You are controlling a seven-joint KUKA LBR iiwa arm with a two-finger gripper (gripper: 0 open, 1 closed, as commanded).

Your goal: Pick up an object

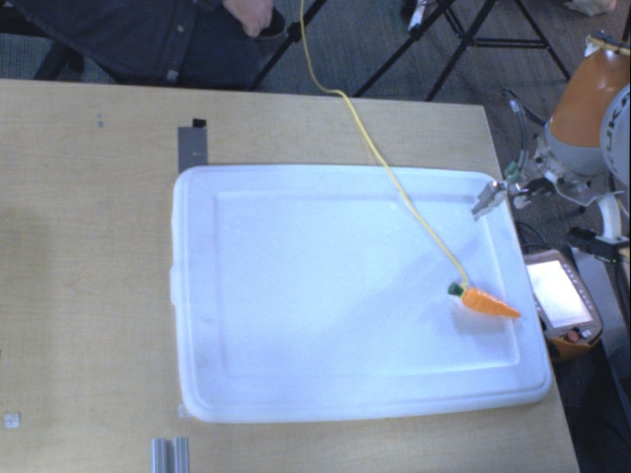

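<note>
1 white bin [246,190] on the tan surface [79,264], seen at a slant. Carrot [485,304], orange with a green stub, lies in the bin's near right part, close to the right wall, tip pointing right. A yellow cord [394,180] runs from the far side, across the surface and bin, down to the carrot's green end. Arm [592,116] at the right edge, grey with orange band. Claw [490,200] sits over the bin's far right corner, near the rim, well apart from the carrot and farther back. Claw is small here, nothing seen between its fingers; how wide they are can't be told. Step looks like approach, pick not yet begun. Next move probably needs the claw brought nearer along the right wall until above the carrot, turned to span its short width, then lowered. Right wall is close to the carrot, cord could drag on lift
</note>
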